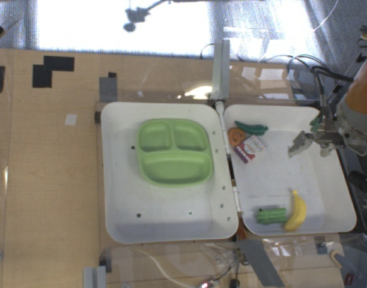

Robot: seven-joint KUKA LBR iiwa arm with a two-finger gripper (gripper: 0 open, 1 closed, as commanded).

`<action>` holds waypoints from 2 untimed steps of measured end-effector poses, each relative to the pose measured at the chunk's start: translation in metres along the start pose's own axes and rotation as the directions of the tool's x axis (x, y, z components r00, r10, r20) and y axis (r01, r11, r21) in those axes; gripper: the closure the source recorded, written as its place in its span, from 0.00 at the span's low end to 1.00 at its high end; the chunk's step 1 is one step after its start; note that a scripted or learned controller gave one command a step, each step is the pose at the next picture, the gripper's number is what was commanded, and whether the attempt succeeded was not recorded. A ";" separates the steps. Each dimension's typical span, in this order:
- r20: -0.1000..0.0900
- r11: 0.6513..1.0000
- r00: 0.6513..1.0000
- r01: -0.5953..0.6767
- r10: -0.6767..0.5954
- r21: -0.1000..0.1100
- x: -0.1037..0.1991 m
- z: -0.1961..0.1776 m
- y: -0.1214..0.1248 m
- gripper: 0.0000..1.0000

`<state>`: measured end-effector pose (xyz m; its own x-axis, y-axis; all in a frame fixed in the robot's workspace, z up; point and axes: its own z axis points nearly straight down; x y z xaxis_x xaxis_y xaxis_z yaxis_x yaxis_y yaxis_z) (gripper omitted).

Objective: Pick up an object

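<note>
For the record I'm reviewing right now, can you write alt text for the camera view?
A grey arm's gripper hangs over the right bin, which holds a banana touching a green cylinder near the front, and a green pepper, an orange piece and a small packet at its left wall. The left bin holds a green divided plate.

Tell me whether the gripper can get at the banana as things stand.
Probably yes. The gripper hangs over the right bin, and the banana lies uncovered near its front edge. Only the green block touching its side could crowd the fingers.
</note>
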<state>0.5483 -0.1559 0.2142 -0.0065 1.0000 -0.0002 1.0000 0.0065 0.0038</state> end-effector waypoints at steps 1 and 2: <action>0.000 1.000 1.000 -0.009 0.009 0.001 -0.046 0.115 -0.029 0.00; 0.008 1.000 1.000 -0.005 0.005 -0.018 -0.015 0.121 -0.056 0.00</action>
<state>0.4930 -0.1713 0.0925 -0.0011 1.0000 -0.0082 0.9998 0.0013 0.0223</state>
